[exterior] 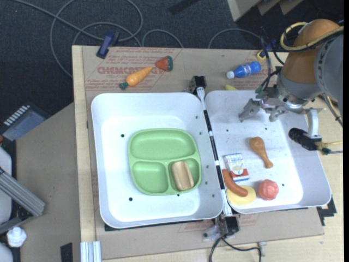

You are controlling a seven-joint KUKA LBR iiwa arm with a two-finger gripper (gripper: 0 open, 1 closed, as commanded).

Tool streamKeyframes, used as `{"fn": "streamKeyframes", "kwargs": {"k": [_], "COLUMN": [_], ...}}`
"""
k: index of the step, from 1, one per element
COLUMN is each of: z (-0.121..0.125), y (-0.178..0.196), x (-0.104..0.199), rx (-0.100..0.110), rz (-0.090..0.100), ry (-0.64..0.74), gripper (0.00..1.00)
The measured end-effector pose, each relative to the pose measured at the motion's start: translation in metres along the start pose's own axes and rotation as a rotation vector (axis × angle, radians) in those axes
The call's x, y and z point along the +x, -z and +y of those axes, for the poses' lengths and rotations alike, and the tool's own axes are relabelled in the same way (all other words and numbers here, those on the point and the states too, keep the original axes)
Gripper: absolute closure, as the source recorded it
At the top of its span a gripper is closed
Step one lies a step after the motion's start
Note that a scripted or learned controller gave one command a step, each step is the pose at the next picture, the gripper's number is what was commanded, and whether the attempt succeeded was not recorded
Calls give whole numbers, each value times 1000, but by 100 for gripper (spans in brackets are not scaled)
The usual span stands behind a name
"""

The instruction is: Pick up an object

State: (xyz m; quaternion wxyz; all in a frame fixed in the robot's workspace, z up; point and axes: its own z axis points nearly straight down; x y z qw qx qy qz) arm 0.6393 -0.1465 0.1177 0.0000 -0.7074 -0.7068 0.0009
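A: Hot dog [235, 184] and yellow slice [243, 196] sat at the right bin's [305, 171] front edge, red ball [268, 189] beside them, small carton [236, 164] just behind.

B: Pincer [263, 107]?

A: Hovered over the bin's far end, fingers spread wide, nothing between them. Drumstick [261, 150] was nearest, still apart from it.

B: Risks?

A: Likely a miss. Drumstick lay slanted, so a poorly aligned close could nudge it away. Front pile was crowded, touching; a grab there could catch two or slip.

B: Left bin [109, 146]?

A: Green tray [163, 160], bread roll [182, 174] in one compartment.
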Motion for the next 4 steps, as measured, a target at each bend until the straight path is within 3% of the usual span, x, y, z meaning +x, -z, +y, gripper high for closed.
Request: {"fn": "streamKeyframes", "kwargs": {"k": [1,2,3,4], "z": [-35,-72,-71,-32], "y": [-34,-33,-23,68], "x": [6,21,21,63], "rx": [1,1,-2,-5], "rz": [2,2,1,1], "ry": [0,0,-1,3], "gripper": [0,0,100,100]}}
